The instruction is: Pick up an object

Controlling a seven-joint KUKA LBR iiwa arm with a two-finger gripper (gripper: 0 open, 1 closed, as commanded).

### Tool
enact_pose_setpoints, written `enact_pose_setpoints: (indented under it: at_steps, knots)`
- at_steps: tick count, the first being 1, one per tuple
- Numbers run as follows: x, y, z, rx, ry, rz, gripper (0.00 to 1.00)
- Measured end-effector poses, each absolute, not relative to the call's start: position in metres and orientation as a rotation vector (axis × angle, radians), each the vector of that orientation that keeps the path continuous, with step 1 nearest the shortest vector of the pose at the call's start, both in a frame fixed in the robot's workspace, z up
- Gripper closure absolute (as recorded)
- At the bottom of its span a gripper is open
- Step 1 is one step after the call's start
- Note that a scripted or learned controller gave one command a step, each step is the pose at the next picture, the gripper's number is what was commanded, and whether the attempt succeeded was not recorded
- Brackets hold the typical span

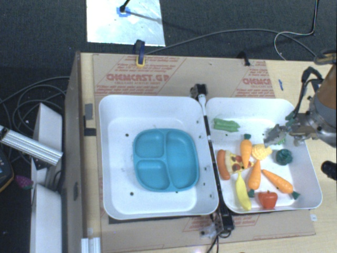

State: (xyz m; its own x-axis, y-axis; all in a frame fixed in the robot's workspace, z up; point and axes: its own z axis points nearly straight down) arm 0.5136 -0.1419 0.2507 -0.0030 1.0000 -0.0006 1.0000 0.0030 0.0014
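Left bin [113, 157] holds one blue tray [166, 159]. Right bin [310, 186] – three carrots [246, 151], one banana [241, 192], one tomato [268, 199]. Pincer [279, 134] above the carrots – grip state unclear.

The right bin [303, 165] is crowded: carrots [246, 151], pizza slice [227, 164], banana [242, 192] and tomato [267, 198] lie close together in its lower half. Its upper strip beside the green pod [226, 124] is bare. In the left bin [113, 141], a blue tray [165, 159] fills the middle, with bare floor around it.
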Motion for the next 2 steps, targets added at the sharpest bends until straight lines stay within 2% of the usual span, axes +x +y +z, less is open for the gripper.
enact_pose_setpoints:
  at_steps: [1,2]
  knots:
    - [0.582,-0.149,0.149,2.218,2.225,-0.001,0.00]
    - [0.574,-0.131,0.090,2.208,2.212,0.009,0.00]
